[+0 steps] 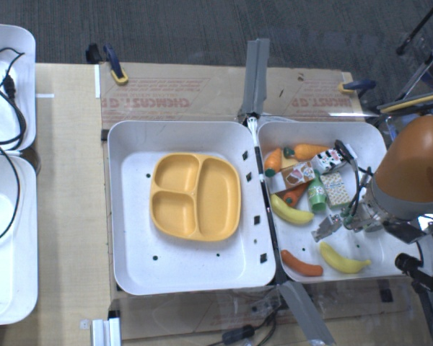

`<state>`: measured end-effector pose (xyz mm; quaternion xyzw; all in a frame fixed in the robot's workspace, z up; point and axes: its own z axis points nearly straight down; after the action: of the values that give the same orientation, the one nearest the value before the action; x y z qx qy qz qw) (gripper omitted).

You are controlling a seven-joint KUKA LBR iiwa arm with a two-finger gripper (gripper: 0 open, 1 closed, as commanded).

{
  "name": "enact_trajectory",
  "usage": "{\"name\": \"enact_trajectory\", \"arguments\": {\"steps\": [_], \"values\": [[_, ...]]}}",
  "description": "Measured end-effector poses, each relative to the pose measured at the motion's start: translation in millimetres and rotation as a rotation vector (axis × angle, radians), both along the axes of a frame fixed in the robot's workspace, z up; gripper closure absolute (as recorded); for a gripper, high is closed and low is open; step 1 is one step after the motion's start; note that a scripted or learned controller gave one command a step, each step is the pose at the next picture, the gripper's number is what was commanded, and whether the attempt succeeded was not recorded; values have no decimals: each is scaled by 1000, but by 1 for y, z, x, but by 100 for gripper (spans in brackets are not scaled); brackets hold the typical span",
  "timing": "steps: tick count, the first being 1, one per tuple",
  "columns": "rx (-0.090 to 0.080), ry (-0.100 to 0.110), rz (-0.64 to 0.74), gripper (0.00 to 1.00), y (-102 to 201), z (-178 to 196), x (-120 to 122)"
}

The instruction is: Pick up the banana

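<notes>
Gripper (pixel 330 227) is poised low in the right bin (pixel 376 138), between two bananas: banana (pixel 291 213) toward the bin's left wall, second banana (pixel 343 259) near its front edge. Finger state cannot be told.

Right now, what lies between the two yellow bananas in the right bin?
In the camera view, the pincer lies between the upper yellow banana and the lower yellow banana.
</notes>
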<state>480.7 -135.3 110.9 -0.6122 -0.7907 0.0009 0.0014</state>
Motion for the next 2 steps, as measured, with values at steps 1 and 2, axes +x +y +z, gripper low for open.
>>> {"name": "enact_trajectory", "arguments": {"steps": [1, 2], "values": [[1, -1, 260, 0, -1, -20, -4], [1, -3, 256, 100, -2, -11, -3]]}}
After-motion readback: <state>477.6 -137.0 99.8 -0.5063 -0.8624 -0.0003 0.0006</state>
